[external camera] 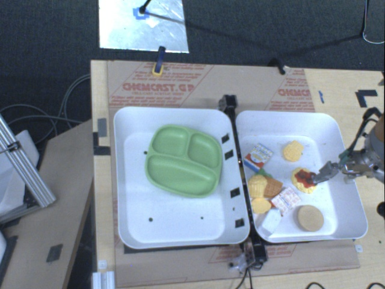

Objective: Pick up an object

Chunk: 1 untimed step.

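The right bin (334, 127) holds several small toy foods. A red and yellow piece (302, 180) lies right of centre, and my gripper (328, 172) hovers just to its right, near the bin's right wall. A yellow round biscuit (293, 151) sits behind it. A tan disc (310, 218) lies at the front. Further left are a small printed packet (258, 156), a yellow lumpy piece (257, 186), a brown piece (273, 188) and a wrapped red and white packet (286, 200). Nothing shows in the gripper's grasp.
The left bin (129, 161) holds a green divided plate (183, 161). A black divider with clips (236, 161) runs between the bins. The arm's wrist (364, 161) crosses the right bin's right rim. A white scrap (271, 221) lies at that bin's front left.
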Each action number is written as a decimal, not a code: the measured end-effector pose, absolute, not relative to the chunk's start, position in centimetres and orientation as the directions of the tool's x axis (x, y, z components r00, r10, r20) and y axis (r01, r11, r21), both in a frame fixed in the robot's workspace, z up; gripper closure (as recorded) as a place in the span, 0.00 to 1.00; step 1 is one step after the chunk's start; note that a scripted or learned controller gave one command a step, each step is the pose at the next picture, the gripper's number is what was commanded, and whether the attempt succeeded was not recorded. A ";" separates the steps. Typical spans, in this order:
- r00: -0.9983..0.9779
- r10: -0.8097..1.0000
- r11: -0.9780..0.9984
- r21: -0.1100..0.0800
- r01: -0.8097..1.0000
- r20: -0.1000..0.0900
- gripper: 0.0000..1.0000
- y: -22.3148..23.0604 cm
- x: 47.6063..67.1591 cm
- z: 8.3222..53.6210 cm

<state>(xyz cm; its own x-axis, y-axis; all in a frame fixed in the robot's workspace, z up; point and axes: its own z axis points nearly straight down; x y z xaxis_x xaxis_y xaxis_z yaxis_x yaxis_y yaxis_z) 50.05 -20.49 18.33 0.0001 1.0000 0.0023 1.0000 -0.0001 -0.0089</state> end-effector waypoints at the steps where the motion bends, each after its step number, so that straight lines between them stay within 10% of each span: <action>1: -0.003 1.000 0.003 0.001 1.000 -0.001 0.00 -20.5 50.3 18.8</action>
